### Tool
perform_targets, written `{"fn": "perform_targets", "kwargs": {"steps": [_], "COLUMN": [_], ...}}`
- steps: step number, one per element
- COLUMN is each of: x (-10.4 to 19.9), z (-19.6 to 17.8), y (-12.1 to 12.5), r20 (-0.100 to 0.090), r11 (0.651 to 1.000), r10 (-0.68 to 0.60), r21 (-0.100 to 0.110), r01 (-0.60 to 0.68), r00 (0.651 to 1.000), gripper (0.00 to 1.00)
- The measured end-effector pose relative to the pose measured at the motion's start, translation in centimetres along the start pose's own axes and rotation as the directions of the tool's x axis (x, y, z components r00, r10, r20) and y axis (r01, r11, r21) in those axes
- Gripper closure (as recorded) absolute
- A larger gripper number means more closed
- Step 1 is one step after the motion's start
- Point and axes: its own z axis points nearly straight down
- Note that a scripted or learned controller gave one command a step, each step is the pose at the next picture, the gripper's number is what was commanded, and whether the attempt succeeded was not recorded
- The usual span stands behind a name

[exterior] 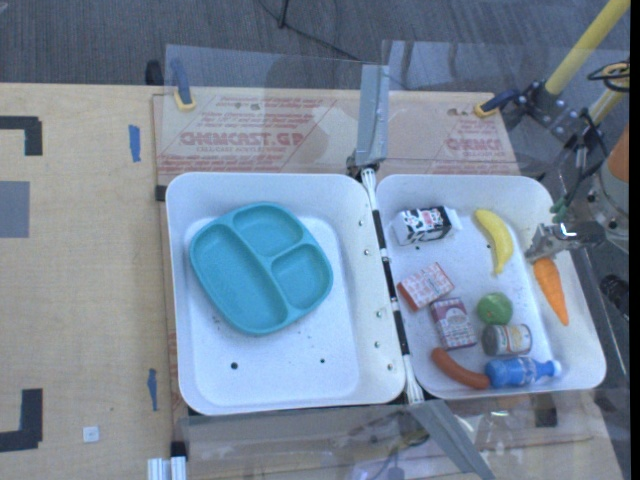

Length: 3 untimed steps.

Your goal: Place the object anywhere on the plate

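Wooden counter (80, 268): compartmented turquoise plastic plate (262, 266) in left white bin (200, 368) is seen bare, nothing placed yet; fingers (553, 238) over orange carrot (551, 288), state cannot be told.

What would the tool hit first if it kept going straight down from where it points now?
Most likely the carrot: the tool sits right over its top end, by the right bin's right wall. Height above it is unclear from this view.

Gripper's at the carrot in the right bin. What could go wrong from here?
1. The gripper sits at the tapered orange carrot's top end beside the right white bin's wall; an end grasp may slip.
2. The sectioned teal plate lies across the divider, so a drop mid-carry is possible.
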Motion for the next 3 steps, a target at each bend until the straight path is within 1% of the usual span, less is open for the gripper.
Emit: {"fn": "perform_targets", "kwargs": {"steps": [1, 2, 3], "x": [0.0, 9.9, 9.9], "z": [0.0, 9.3, 8.1], "y": [0.0, -3.2, -2.9], "r20": [0.000, 0.006, 0.006], "r11": [1.000, 0.968, 0.969], "r10": [0.000, -0.250, -0.246], "r21": [0.000, -0.012, -0.021], "r01": [0.000, 0.250, 0.246], "r00": [1.000, 0.968, 0.969], "gripper": [0.00, 0.00, 1.00]}}
